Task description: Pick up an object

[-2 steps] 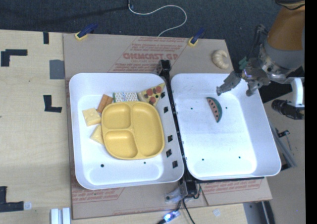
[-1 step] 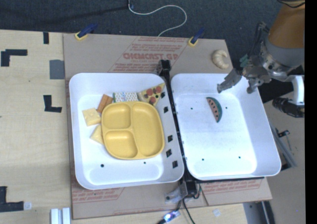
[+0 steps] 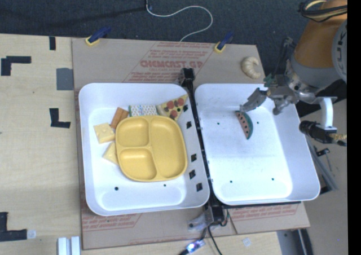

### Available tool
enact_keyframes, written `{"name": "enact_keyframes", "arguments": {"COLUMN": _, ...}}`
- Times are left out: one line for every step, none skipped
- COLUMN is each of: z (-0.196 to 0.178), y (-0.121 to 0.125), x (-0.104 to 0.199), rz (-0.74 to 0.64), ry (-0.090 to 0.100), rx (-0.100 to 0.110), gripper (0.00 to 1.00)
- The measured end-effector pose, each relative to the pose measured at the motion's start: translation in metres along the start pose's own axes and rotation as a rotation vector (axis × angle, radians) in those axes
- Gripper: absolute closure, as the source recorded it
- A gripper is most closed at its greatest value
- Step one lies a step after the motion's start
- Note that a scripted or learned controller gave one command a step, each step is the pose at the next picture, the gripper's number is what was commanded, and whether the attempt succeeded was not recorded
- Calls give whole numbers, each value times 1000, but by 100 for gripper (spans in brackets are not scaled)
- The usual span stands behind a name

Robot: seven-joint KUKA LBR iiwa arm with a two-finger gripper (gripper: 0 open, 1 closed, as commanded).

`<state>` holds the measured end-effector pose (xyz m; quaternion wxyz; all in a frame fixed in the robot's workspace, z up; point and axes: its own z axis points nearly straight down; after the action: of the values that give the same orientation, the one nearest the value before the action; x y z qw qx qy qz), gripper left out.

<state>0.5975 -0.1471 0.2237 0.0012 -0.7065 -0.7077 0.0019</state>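
A watermelon slice (image 3: 245, 124), green rind and red flesh, lies in the right bin (image 3: 282, 186) towards its back middle. My gripper (image 3: 265, 103) hovers over the back right of that bin, just right of and behind the slice. Its two fingers stand spread apart with nothing between them; the left fingertip (image 3: 251, 101) is close above the slice's upper end. In the left bin (image 3: 93, 192) a yellow divided plate (image 3: 151, 148) lies amid several toy foods: a pizza slice (image 3: 175, 106), a brown piece (image 3: 118, 117) and pale cracker squares (image 3: 104, 132).
A beige lump (image 3: 252, 66) lies on the cardboard behind the right bin. The divider between the bins (image 3: 197, 146) runs front to back. The arm's grey and orange body (image 3: 321, 45) stands at the right. A white cable (image 3: 180, 14) loops behind.
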Motion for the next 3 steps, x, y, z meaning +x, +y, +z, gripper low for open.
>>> {"name": "enact_keyframes", "arguments": {"z": 65, "y": -3, "x": 4, "rz": 0, "ry": 1, "rx": 3, "gripper": 0}}
{"name": "enact_keyframes", "arguments": {"z": 108, "y": -1, "x": 4, "rz": 0, "ry": 0, "rx": 0, "gripper": 0}}
{"name": "enact_keyframes", "arguments": {"z": 141, "y": -2, "x": 5, "rz": -1, "ry": -1, "rx": -2, "gripper": 0}}
